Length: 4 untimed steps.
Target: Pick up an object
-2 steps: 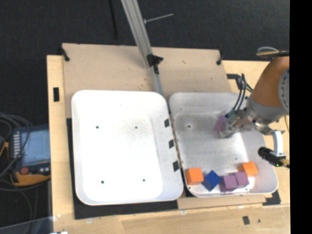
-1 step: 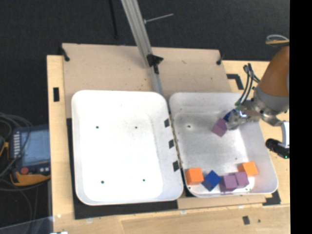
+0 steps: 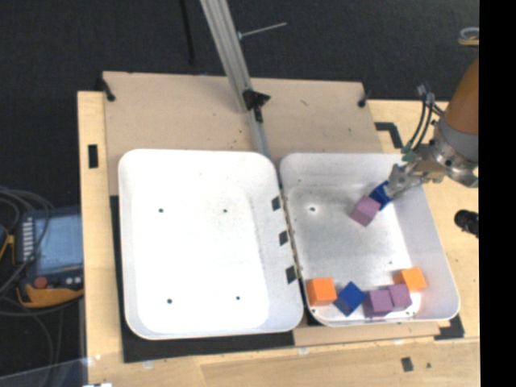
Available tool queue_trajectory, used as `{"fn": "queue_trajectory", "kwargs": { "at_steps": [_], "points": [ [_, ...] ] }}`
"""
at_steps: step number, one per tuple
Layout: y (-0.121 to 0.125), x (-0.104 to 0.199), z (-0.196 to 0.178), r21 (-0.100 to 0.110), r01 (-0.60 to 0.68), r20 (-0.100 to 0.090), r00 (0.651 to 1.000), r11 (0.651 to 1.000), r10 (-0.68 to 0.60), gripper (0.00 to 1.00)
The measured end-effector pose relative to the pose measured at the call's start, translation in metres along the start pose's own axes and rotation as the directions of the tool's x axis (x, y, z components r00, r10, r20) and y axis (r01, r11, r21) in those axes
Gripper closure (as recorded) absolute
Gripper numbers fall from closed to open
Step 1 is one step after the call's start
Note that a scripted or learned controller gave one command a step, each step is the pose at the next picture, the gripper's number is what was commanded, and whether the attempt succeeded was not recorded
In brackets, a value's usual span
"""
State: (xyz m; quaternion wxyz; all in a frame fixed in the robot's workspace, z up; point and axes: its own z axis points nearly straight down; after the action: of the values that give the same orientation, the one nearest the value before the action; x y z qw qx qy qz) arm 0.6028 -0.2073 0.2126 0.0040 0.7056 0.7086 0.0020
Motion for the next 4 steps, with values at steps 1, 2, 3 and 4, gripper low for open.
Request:
{"fn": "queue_trajectory", "kwargs": {
  "at_steps": [1, 2, 3, 4],
  "points": [
    [0.002, -0.002, -0.053, 0.001, 0.001, 0.0, 1.0, 1.0, -0.001, 1.0],
    [-0.01, 0.044, -0.051, 0.008, 0.001, -0.002, 1.0, 1.0, -0.001, 1.0],
    [-0.004, 0.098, -0.053, 0.008, 0.003, -0.004, 1.0, 1.0, -0.003, 1.0],
    [-0.008, 0.142, -0.056, 0.009, 0.002, -0.004, 1.0, 1.0, -0.002, 1.0]
  ]
}}
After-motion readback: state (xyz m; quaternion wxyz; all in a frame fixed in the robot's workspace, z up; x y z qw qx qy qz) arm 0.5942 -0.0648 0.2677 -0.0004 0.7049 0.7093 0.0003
